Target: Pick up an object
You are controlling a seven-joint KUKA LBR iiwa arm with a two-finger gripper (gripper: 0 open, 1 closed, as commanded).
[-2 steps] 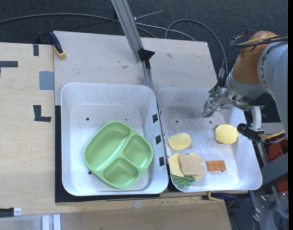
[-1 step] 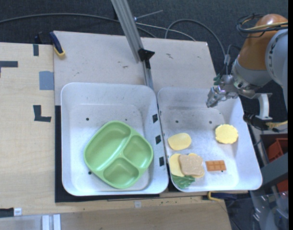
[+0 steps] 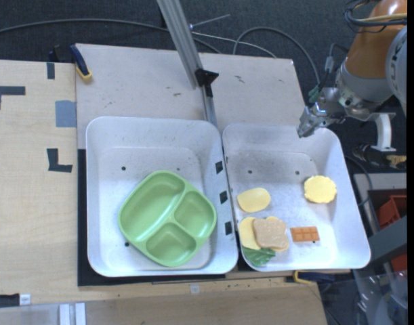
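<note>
Grey and small, your hand (image 3: 307,128) hovers over the right bin's (image 3: 342,156) far corner; you cannot tell its grip. Nearest lies a yellow disc (image 3: 320,189), then the sandwich pile (image 3: 263,235); a green tray (image 3: 168,217) sits left.

No legible text, labels, brand marks or nos. found. Checked table (image 3: 146,87), both bins (image 3: 98,181) and food items: surfaces plain. Dark tape marks on table carry no lettering.
</note>
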